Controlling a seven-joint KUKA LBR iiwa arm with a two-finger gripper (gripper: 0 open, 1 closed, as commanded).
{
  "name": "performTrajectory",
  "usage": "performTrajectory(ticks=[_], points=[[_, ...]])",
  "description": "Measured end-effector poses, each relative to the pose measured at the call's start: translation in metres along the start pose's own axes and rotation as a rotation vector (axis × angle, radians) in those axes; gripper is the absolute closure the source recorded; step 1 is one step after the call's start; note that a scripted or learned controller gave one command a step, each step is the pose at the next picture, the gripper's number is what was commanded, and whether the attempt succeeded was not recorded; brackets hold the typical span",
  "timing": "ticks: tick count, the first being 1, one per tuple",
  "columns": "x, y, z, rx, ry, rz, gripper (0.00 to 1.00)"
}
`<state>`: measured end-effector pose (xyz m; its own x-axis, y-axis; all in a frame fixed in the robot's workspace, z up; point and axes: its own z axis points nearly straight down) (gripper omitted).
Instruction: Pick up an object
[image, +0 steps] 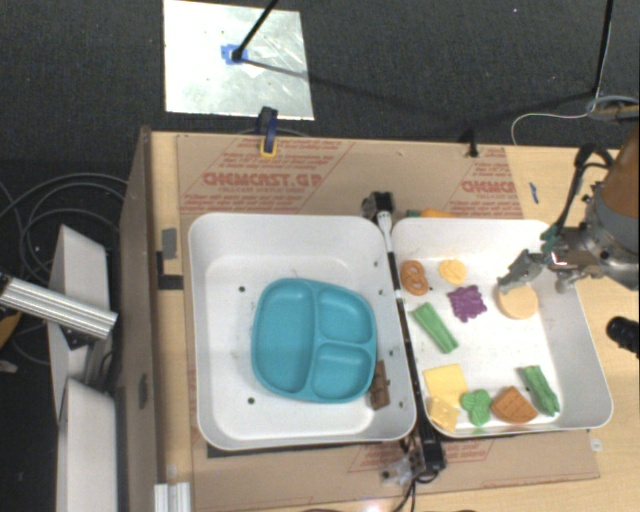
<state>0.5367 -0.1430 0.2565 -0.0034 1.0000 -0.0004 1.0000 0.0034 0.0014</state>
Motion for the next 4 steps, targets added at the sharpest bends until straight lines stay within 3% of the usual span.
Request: performTrajectory(ticks=[1,2,3,4], points=[[0.023,0.061,0.051,0.000,0.001,-0.004,0.00],[0.025,0.045,0.156,0.011,0.002,0.002,0.00],[0.044,0.100,0.171,-0.001,0.000,-0.004,0.00],[0.055,0.082,0.157,0.001,0.000,0.001,0.00]])
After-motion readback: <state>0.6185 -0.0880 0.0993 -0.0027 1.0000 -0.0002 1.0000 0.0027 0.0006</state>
